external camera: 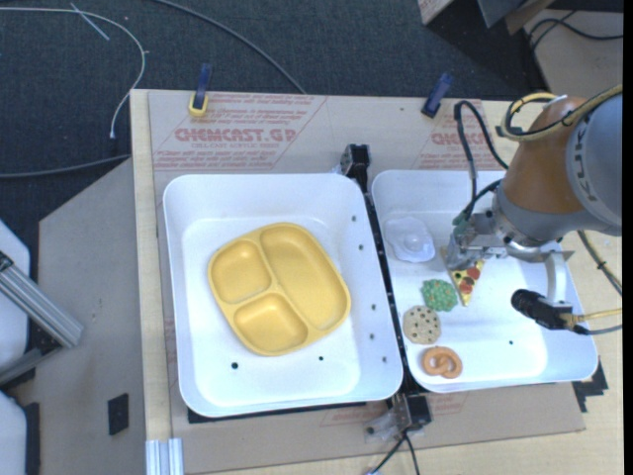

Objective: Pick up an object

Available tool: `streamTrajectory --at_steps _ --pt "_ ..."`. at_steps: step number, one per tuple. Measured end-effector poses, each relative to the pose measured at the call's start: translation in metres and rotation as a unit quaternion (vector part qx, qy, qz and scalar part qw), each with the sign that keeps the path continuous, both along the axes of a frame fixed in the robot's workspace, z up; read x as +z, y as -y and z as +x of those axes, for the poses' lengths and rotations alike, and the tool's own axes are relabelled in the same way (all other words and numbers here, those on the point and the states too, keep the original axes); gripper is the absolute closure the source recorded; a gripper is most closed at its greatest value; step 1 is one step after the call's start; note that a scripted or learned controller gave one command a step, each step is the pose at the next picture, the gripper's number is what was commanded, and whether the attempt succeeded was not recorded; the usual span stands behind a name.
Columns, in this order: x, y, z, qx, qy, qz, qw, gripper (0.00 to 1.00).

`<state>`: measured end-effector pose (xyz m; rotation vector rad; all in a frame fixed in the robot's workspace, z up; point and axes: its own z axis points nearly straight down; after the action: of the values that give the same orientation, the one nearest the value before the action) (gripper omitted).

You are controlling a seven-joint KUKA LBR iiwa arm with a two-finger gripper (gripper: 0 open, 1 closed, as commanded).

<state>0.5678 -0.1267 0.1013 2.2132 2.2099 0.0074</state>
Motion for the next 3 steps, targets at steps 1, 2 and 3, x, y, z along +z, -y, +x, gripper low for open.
streamTrajectory --at_steps 1,2,3 --pt "0.046 0.000 0.009 0.001 -0.004 0.0029 1.0000 1.00" --pt "0.092 -0.001 0.016 0.002 -0.004 0.0028 1.0000 1.00" --pt "0.155 -0.001 0.012 0.001 -0.003 0.0026 1.0000 1.00"
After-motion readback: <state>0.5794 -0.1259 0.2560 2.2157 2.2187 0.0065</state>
